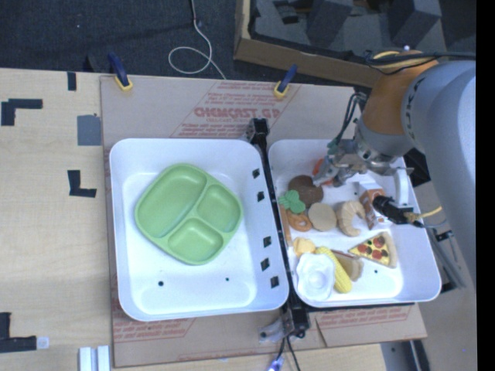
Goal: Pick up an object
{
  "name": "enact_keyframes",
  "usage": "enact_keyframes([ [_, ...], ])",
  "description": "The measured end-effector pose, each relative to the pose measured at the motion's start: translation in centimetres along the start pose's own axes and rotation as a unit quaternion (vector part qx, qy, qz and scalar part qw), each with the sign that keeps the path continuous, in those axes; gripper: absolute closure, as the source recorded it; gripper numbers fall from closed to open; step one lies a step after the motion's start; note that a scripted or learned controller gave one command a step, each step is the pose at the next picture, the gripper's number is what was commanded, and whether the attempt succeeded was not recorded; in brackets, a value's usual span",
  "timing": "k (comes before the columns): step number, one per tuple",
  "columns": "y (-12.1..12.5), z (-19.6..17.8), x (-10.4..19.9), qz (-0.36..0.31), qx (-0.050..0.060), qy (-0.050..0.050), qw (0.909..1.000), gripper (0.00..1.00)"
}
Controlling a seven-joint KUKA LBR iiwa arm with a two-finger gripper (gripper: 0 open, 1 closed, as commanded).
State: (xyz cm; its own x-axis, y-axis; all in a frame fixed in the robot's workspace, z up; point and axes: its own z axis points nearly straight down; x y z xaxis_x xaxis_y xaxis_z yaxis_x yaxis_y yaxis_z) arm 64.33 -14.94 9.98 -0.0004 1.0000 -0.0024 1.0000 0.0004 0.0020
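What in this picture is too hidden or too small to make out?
- Tool: its tips blur into the toy food beneath, so whether it grips anything is unclear.
- Small red piece beside the tool: too small to name.
- Corn cob: partly covered by the fried egg.
- Arm: cut off by the picture's right edge.

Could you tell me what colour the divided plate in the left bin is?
The divided plate is light green, per the camera view.

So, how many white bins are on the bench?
2. The left bin holds a green divided plate; the right bin holds toy food, with the gripper above it.
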Motion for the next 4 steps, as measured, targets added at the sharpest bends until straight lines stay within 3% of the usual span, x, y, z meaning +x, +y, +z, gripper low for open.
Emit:
enact_keyframes([
  [1,1.9,1.0,3.6,0.001,0.023,-0.004,0.9997,1.00],
  [2,2.5,1.5,4.5,0.000,0.001,0.000,1.0000,0.00],
  [3,2.5,0.5,4.5,0.000,0.001,0.000,1.0000,1.00],
  [4,2.1,-9.0,11.1,-0.003,-0.001,0.002,1.0000,1.00],
])
